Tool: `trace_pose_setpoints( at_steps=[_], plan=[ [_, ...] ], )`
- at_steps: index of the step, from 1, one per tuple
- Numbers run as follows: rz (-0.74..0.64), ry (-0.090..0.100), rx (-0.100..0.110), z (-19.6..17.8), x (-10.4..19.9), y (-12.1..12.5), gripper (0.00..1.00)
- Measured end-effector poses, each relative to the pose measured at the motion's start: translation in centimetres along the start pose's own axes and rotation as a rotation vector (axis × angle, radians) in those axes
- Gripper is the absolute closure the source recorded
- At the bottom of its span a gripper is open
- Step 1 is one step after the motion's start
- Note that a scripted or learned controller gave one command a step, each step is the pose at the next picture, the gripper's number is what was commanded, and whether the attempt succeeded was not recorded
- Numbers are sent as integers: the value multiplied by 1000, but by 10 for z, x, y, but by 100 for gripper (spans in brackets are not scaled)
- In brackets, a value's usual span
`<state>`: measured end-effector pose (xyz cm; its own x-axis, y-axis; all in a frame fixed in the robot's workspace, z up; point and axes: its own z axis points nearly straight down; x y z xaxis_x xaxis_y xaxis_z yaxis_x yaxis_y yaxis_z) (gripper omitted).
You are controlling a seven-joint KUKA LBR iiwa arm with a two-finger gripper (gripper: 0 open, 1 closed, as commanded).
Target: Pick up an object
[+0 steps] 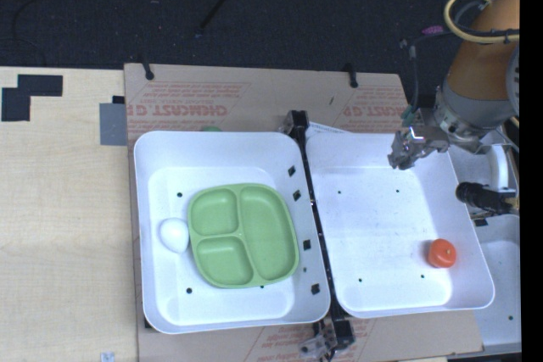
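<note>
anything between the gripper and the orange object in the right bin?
Nothing visible. The gripper sits over the right bin's far edge; the orange object lies alone near the bin's near right corner, with bare white floor between them. The green plate and white ball are in the left bin.

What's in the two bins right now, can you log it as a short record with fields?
left bin: green plate, three compartments; white ball touching its left edge
right bin: orange ball, near the right front corner
gripper: over the right bin's back right area, apart from the orange ball
held: nothing visible between the fingers
</note>
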<state>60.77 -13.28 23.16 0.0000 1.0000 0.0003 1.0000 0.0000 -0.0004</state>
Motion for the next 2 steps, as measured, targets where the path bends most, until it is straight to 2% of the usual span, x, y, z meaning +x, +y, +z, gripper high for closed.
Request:
trace_pose_setpoints(
  at_steps=[1,2],
  plan=[
    [-4,2,3,-8,51,-14,100],
    [-3,1,5,1,90,-32,100]
  ],
)
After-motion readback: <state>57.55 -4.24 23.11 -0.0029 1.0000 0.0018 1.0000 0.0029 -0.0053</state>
